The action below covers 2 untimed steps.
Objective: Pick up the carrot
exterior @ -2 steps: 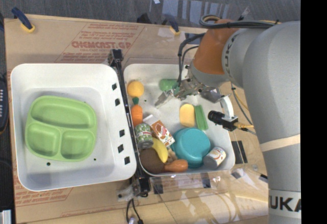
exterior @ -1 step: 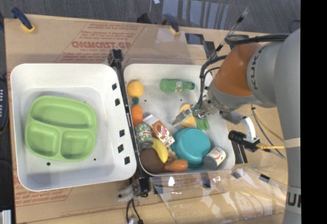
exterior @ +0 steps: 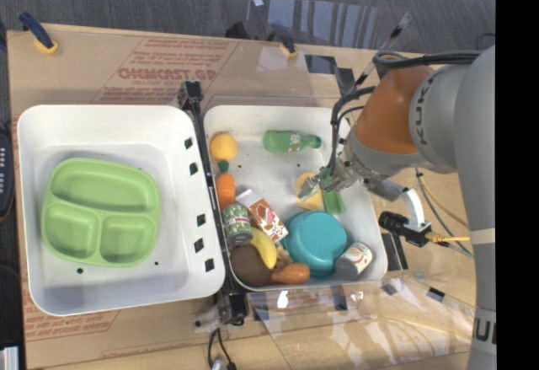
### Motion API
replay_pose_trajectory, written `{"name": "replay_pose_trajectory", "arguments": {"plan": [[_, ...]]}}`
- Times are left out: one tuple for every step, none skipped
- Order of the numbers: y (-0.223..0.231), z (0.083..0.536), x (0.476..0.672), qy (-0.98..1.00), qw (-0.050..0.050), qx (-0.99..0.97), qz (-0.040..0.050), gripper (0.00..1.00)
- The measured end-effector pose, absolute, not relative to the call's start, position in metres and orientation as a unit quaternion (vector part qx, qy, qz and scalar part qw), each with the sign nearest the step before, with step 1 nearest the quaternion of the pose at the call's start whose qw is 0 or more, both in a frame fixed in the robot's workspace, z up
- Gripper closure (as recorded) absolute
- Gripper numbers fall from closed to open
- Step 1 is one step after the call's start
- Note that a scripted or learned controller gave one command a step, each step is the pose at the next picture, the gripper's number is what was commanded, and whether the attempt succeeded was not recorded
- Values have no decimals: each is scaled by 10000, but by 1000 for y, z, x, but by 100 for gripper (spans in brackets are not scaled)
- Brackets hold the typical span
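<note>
Gripper (exterior: 324, 183), a dark two-finger unit under the arm's orange band, sits low in the right part of the right-hand shallow white plastic bin (exterior: 278, 114), beside a pale yellow wedge-shaped piece (exterior: 306, 185) and a small green block (exterior: 332, 202); whether the fingers are apart or together cannot be told, since the wrist hides them. Target: the short orange carrot (exterior: 226, 190), smooth, tapered, plastic-looking, lies at the left wall of the same bin, centre of frame, just below a round yellow-orange ball-like fruit (exterior: 222, 146) and just above a small printed tin can (exterior: 237, 222). Carrot and gripper are well apart, so I judge the approach not yet begun. To do it well: lift clear, travel left across the bin, come down with the fingers straddling the carrot's narrow width, away from the bin wall and the can. Risk, in my judgement: a smooth rounded body slips or rolls; the wall leaves little room for one finger. Neighbours: teal round bowl (exterior: 318, 242), yellow banana (exterior: 264, 247), green plastic bottle (exterior: 290, 141) on its side. Left bin holds a lime-green sectioned tray (exterior: 101, 210).
</note>
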<state>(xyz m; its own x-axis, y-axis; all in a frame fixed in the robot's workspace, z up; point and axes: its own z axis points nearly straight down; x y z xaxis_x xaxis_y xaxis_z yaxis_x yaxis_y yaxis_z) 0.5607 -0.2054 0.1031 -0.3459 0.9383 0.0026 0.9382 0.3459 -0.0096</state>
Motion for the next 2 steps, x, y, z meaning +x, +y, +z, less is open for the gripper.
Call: {"name": "replay_pose_trajectory", "arguments": {"plan": [[-129, 174, 602, -8127, -5, -5827, 0, 100], [-133, 171, 599, -8109, 20, -5852, 30, 0]]}}
